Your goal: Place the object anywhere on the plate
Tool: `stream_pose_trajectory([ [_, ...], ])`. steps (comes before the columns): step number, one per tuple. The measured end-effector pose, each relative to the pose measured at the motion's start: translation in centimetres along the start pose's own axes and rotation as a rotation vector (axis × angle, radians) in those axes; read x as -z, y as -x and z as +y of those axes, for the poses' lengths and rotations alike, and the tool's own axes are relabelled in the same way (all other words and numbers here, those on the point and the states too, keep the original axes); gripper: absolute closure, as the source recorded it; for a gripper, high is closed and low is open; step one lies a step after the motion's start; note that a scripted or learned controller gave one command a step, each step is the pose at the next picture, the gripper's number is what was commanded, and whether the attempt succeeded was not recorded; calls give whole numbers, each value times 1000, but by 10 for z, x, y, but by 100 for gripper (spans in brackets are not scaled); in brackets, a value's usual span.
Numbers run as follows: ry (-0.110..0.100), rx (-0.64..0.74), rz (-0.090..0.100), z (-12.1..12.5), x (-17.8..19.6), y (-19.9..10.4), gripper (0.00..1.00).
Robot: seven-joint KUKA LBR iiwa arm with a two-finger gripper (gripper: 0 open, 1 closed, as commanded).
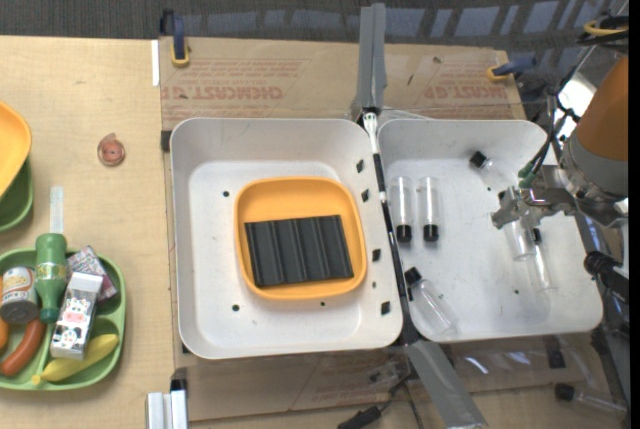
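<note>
Camera view: the grey arm with its orange band reached in from the right over the right white bin (470, 312). Two-finger gripper (520, 209) sat above a clear plastic tube (530, 255) lying on that bin's floor; jaw state could not be told, and no object was seen held between them. Two more clear tubes with black caps (415, 207) lay side by side near the bin's left wall. Left white bin (200, 247) held the orange square plate (300, 197), with a black ribbed rectangular block (300, 250) resting on it.
</note>
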State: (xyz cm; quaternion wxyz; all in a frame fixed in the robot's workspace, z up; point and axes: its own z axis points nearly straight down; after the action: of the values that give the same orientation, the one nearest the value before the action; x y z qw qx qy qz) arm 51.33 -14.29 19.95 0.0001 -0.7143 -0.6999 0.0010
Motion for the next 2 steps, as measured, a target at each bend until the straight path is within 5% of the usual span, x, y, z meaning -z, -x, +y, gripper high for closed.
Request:
stream_pose_trajectory([
  [1, -1, -18, -1, 71, 27, 52, 100],
  [2, 0, 122, -1, 141, 21, 49, 100],
])
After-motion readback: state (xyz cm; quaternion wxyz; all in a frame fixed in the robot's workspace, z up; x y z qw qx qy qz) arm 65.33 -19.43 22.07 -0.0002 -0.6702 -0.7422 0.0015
